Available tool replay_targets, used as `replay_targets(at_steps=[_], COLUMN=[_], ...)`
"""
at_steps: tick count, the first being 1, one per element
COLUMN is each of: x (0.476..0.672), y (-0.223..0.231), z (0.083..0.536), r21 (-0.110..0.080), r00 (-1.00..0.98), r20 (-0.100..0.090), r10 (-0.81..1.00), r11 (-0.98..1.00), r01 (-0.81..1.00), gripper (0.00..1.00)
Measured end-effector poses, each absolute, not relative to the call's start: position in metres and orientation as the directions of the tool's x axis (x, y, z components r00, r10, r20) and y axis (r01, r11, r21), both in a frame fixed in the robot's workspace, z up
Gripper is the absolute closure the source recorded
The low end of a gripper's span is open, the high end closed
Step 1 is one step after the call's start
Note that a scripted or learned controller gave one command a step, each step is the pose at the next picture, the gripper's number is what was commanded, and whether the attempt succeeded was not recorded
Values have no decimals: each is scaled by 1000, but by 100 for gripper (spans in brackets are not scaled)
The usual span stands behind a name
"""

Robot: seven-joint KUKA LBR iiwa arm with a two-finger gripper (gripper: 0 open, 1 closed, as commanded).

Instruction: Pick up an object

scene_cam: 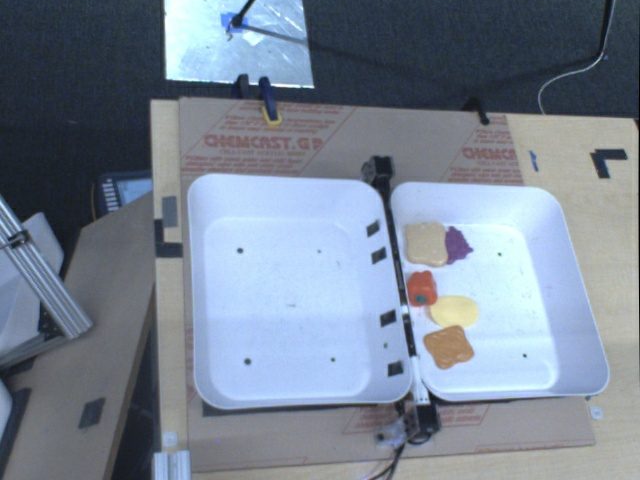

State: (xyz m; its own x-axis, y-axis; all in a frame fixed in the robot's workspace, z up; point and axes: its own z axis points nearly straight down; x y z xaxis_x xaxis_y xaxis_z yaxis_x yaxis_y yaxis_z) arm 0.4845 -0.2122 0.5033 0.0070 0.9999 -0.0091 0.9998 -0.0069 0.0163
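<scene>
**Counter** (pixel 120 268): pale wood, carrying a brown sheet (pixel 300 133) printed with red lettering. Both bins sat on that sheet.

**Left bin** (pixel 290 298): shallow, white, with small dark dots on its floor. It sat toward the counter's left side, and its right wall met the right bin.

**Right bin** (pixel 530 298): shallow and white, toward the counter's right edge. It held all five loose items, grouped along its left wall.

1. **Beige flat piece** (pixel 425 243): pale tan and roughly square, the item farthest toward the bin's far left corner.
2. **Purple piece** (pixel 459 244): small and irregular, touching the right side of the beige flat piece. Its exact shape was too small to make out.
3. **Red-orange piece** (pixel 421 289): small and rounded, hard against the bin's left wall, just nearer than the beige flat piece.
4. **Yellow piece** (pixel 455 311): a smooth oval just beside the red-orange piece, on the side toward the bin's middle.
5. **Orange-brown flat piece** (pixel 448 346): lobed in outline, the item closest to the bin's near edge, just beside the yellow piece.

**Black clips** (pixel 385 258): several, spaced along the seam where the two bins met.

**Clamp** (pixel 268 103): blue and yellow, at the far edge of the brown sheet.

**Silver sheet** (pixel 238 28): square and reflective, lying on the dark floor beyond the counter's far edge.

**Metal rail** (pixel 40 278): angled, off the counter's left edge.

**Jaws**: how far open, and any hold on an item, could not be told.
</scene>
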Motion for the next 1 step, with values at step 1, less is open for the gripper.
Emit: replay_targets(at_steps=[1], x=[488], y=[-118], z=[491], r21=[4], r00=[-14], r20=[1], r10=[1000], r11=[14], r01=[1000], gripper=[100])
